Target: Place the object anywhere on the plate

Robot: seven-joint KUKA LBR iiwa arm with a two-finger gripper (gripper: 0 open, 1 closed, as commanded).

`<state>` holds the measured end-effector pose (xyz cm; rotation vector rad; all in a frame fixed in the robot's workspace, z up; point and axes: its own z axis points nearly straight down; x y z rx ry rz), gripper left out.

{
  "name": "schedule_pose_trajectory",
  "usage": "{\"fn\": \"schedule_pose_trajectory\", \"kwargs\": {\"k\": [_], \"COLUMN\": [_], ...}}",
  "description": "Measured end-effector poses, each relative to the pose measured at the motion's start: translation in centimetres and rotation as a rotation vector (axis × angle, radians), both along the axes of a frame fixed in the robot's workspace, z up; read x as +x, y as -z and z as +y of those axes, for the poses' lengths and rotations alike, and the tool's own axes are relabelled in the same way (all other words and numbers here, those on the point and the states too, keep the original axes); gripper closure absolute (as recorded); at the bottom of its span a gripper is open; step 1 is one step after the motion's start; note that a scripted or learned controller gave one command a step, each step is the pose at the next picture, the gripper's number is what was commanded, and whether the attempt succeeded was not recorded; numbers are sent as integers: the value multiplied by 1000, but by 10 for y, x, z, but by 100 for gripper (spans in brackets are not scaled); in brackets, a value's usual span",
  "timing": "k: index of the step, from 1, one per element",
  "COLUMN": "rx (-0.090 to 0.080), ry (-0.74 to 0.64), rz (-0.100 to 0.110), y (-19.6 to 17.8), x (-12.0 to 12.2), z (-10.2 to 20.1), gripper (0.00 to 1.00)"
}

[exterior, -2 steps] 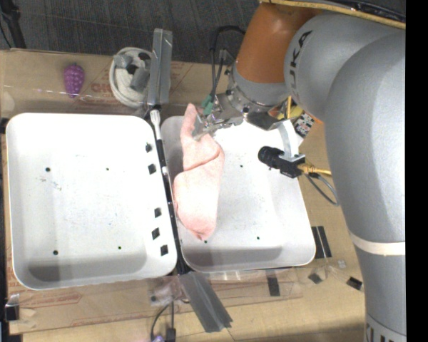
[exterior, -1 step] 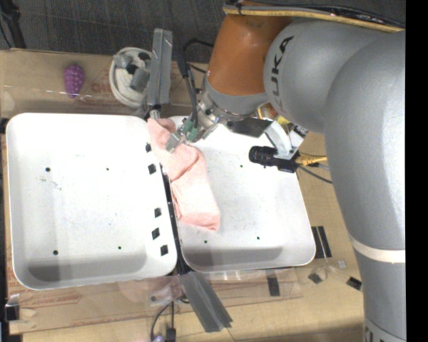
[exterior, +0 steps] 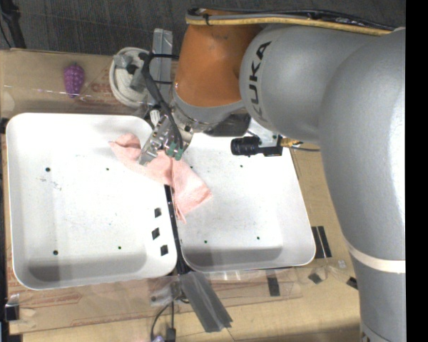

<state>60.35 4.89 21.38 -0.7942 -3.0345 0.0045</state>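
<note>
The gripper [exterior: 159,146] hangs over the ridge where the two bins meet, its fingers angled down and to the left, their tips on the upper part of a pink cloth [exterior: 172,174]. Whether the fingers are parted or closed on the fabric cannot be told from this angle.

The cloth is soft and crumpled. It lies draped across that same ridge: one end is in the left bin [exterior: 71,191], just under and left of the fingers, and the other spreads below them into the right bin [exterior: 250,212]. Both bins are shallow white trays with rounded corners and a few small dark dots on their floors.

Beyond the ridge, past the far rim of the left bin, a small purple knobbly object [exterior: 73,79] lies on the brown bench [exterior: 36,70].
</note>
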Motion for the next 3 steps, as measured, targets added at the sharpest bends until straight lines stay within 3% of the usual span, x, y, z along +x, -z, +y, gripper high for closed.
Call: {"fn": "schedule_pose_trajectory", "kwargs": {"k": [1,2,3], "rx": [2,2,2], "ry": [-405,-520,-520], "rz": [-1,0,-1], "y": [-9,-12,-13], "x": [-22,-36,-36], "z": [55,104,104], "gripper": [100,100,0]}}
